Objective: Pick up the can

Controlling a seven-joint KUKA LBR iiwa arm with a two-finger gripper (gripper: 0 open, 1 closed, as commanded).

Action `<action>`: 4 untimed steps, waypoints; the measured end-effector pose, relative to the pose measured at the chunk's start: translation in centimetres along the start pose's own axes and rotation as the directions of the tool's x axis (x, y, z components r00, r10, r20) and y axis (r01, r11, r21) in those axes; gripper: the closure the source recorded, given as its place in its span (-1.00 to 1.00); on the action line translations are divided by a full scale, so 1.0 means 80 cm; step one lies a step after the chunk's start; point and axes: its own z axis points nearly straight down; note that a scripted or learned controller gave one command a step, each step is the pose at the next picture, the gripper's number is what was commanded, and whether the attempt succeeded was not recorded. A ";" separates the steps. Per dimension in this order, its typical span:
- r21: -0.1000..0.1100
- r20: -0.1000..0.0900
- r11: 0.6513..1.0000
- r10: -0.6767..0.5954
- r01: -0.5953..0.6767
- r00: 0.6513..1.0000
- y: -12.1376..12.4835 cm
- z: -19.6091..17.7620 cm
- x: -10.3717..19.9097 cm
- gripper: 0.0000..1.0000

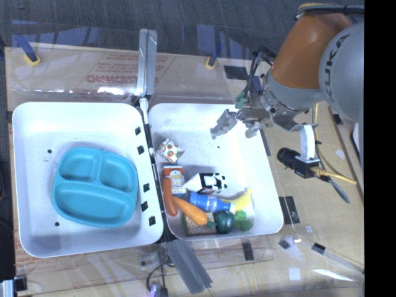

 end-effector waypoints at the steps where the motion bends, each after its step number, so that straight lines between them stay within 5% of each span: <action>1: 0.000 0.001 0.986 -0.169 0.169 0.986 0.007 0.143 0.048 -1.00; 2: -0.001 -0.002 1.000 0.020 -0.020 1.000 -0.019 0.229 -0.028 -1.00; 3: -0.005 0.000 0.999 -0.045 0.045 0.999 0.061 0.184 -0.094 -1.00; 4: -0.005 0.001 0.991 -0.136 0.136 0.991 0.092 0.100 -0.086 -1.00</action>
